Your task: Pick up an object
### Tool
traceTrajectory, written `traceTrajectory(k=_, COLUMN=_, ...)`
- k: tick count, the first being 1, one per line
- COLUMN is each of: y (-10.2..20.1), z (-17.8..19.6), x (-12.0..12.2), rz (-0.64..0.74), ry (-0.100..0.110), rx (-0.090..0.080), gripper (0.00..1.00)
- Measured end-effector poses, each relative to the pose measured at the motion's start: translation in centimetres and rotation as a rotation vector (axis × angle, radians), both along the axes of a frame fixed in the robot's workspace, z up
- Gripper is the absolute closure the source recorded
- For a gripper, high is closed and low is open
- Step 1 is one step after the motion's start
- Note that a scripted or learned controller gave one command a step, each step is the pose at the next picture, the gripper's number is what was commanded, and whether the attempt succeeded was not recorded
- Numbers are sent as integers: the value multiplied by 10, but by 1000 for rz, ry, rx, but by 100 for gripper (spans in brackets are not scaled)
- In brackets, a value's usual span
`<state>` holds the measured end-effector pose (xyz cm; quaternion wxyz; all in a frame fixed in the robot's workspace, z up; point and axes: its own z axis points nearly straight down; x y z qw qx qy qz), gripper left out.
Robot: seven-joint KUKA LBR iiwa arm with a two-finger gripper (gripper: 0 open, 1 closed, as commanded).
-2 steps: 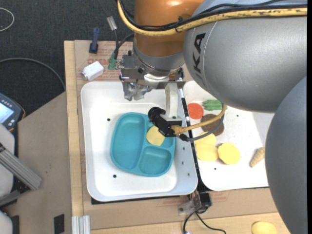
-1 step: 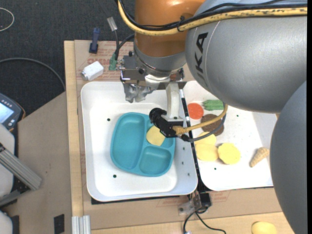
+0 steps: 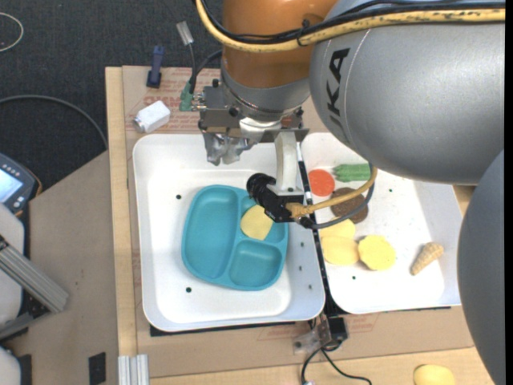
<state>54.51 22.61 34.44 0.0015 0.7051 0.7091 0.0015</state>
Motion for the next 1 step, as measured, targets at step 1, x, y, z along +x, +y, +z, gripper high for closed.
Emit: traceTrajectory(k=1, y=1, z=10, x=0, rz=2, ry=-2, rx=0, gripper=100)
